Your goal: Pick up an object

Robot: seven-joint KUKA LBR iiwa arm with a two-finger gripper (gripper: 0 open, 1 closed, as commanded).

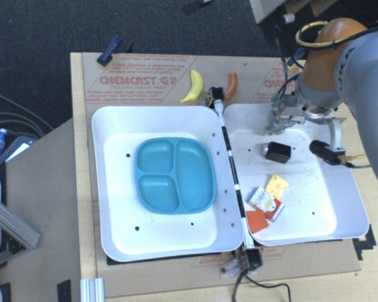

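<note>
Gripper (282, 121) hanging low at the back of the right bin (321, 190), close to the far wall, with the grey arm reaching in above it. Open or closed? I cannot tell from this angle, as the tip is too small and blurred against the white. I see nothing in its grasp.

The nearest candidate is a small black block (277, 151), lying flat on the bin floor just in front of the gripper and apart from it. Further forward there's a little cluster: a yellow piece (277, 185), a white-and-blue packet (262, 198) touching it, and a red piece (256, 221) at the front corner by the divider. All of them are resting on the floor of the bin, none raised.

In the left bin (113, 168) there is a blue divided plate (175, 175), sitting flat in the middle. A banana (193, 87) lies on the worktop (145, 80) behind the bins, out of play by the look of it.

So where are we? Early, I'd judge: the arm is in position over the right bin, but nothing has been picked up. Everything that counts remains: settle on one thing, most likely that black block, come down around it, close and lift it clear.
</note>
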